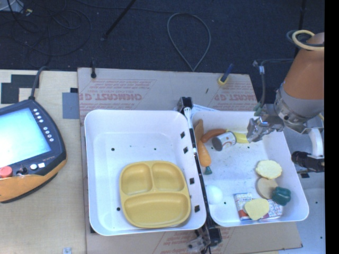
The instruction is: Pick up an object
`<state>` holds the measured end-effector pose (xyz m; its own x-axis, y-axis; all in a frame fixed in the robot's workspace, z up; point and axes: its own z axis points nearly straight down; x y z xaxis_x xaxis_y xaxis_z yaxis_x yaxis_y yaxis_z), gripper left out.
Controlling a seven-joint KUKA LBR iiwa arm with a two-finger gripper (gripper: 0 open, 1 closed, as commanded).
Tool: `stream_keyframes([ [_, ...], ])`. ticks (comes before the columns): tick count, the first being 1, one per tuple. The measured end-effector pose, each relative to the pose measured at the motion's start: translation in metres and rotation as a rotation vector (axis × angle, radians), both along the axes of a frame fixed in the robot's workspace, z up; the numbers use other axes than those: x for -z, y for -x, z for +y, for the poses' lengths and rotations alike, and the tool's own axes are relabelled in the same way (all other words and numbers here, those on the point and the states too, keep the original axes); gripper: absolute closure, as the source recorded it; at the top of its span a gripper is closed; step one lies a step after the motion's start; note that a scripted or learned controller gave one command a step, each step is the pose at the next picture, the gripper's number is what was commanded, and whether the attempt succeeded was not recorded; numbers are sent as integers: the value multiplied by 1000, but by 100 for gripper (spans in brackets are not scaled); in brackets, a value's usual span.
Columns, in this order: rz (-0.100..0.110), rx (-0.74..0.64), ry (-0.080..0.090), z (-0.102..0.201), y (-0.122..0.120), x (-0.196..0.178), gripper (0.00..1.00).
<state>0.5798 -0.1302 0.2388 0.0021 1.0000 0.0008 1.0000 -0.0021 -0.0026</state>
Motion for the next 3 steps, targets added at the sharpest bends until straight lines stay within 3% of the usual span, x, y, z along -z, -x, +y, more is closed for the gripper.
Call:
stream_keyframes([
  [1, 1, 2, 0, 9, 28, 8, 100],
  [2, 2, 4, 0, 8, 28, -2, 100],
  [3, 2, 4, 0, 8, 28, -2, 0],
])
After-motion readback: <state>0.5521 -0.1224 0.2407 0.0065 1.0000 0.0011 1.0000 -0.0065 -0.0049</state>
